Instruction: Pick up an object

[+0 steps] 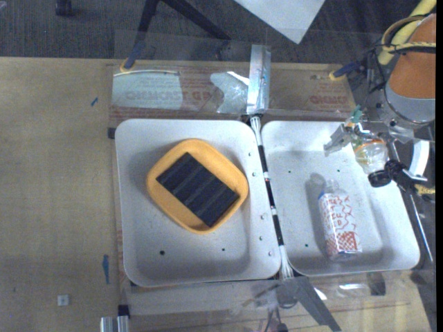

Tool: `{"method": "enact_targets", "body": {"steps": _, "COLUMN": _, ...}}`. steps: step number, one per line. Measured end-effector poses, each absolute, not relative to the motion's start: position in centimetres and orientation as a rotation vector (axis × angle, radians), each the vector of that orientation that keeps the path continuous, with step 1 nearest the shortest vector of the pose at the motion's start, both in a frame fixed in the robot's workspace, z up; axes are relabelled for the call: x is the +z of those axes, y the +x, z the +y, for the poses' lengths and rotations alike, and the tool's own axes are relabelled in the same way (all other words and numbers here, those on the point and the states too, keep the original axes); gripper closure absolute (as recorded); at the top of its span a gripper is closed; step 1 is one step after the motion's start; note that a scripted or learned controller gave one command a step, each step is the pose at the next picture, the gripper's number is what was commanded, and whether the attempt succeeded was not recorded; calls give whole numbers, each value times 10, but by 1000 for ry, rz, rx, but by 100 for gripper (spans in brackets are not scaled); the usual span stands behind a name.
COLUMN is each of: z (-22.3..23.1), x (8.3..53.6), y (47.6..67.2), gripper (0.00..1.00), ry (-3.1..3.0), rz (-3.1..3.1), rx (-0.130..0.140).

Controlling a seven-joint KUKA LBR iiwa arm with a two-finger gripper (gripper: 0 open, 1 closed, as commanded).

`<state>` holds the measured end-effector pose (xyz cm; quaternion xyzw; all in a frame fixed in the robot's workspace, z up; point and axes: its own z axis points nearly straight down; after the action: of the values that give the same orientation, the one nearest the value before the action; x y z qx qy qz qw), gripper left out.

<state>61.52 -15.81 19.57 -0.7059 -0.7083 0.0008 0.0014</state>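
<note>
A clear plastic bottle [338, 223] with a red-and-white label lies on its side in the right bin [297, 185], cap toward the back. A yellow, rounded-square object [197, 185] with a dark ribbed panel on top rests in the middle of the left bin [138, 254]. My gripper [356, 138] hangs over the back right corner of the right bin, below the arm's orange band [415, 75]. A small clear item with yellowish contents [368, 152] sits right at the gripper; whether it is gripped or just lying under it is unclear.
A raised ridge [266, 192] divides the two bins. Behind them lie a cardboard strip [173, 92] and a metal bracket [259, 78]. Cables and a black fitting [385, 176] hang by the wrist near the right bin's right wall.
</note>
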Motion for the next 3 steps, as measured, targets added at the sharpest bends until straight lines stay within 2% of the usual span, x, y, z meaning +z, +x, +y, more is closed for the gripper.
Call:
{"method": "enact_targets", "body": {"steps": 1, "z": -160, "x": 106, "y": 575, "gripper": 0, "ry": -2024, "rz": -2401, "rx": 1}}
{"method": "enact_targets", "body": {"steps": 3, "z": -160, "x": 106, "y": 575, "gripper": 0, "ry": -2024, "rz": -2401, "rx": 1}}
